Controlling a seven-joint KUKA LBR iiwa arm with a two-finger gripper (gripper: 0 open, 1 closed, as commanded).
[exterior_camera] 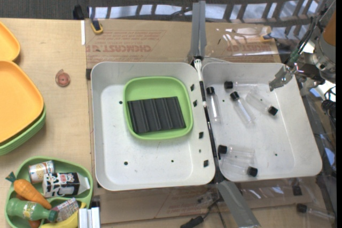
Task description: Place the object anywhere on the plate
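Observation:
A green square plate (155,84) lies in the left white bin (107,163). A dark grey ribbed rectangular pad (157,115) lies flat on the plate and covers most of its middle. In the right bin (299,163) lie several clear plastic tubes with black caps, one (241,108) near the middle and another (211,105) along the left wall. My gripper (280,78) hangs over the right bin's far right corner, well away from the plate, and I see nothing in it. The arm enters at the right edge.
Stacked orange plates (18,99) rest on the wooden bench at left. A green bowl (24,168) of toy food stands at the bottom left. A small pink disc (63,78) lies near the left bin. Cardboard (139,45) lies under both bins.

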